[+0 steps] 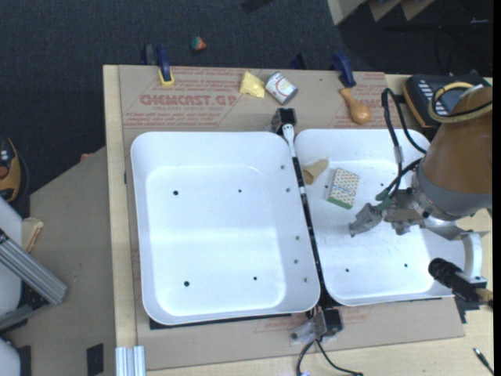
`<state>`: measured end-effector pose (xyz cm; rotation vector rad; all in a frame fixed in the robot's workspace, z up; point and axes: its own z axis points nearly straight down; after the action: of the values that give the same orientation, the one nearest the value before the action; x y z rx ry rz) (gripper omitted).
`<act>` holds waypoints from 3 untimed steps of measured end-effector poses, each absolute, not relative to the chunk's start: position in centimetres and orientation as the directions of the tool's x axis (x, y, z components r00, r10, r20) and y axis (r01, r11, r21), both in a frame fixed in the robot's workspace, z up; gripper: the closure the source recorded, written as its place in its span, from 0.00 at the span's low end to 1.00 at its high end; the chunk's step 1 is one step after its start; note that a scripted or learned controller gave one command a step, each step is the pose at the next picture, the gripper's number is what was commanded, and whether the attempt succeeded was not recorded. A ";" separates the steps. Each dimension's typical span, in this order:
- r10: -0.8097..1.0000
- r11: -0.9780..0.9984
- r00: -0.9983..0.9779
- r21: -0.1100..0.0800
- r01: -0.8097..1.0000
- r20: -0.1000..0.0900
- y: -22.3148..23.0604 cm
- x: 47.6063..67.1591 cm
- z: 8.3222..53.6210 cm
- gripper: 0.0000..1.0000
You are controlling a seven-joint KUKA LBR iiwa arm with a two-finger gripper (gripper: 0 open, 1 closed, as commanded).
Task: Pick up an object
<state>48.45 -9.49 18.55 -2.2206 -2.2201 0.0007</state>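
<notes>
1. Your tool [366,219] hung low over the right bin [368,284], right of centre in the frame, its grey fingers pointing left; you could not tell whether they stood wide or narrow, and nothing showed between them.
2. Your speckled block [343,187] lay in that bin just up and left of the tool, apart from it.
3. A tan scrap [315,171] sat near the bin's upper left corner.
4. The left bin [156,233] adjoined it on the table [125,210].
</notes>
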 end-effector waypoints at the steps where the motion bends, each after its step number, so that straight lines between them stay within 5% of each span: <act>1: 1.000 0.000 0.000 0.002 1.000 0.000 -9.5 48.5 19.6 1.00; 2: 1.000 0.003 -0.003 0.021 1.000 -0.002 -8.3 49.0 38.8 1.00; 3: 1.000 0.006 -0.006 -0.010 1.000 0.003 -2.3 47.8 29.3 1.00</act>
<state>47.80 -2.30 29.33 -2.2087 -2.2215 0.0082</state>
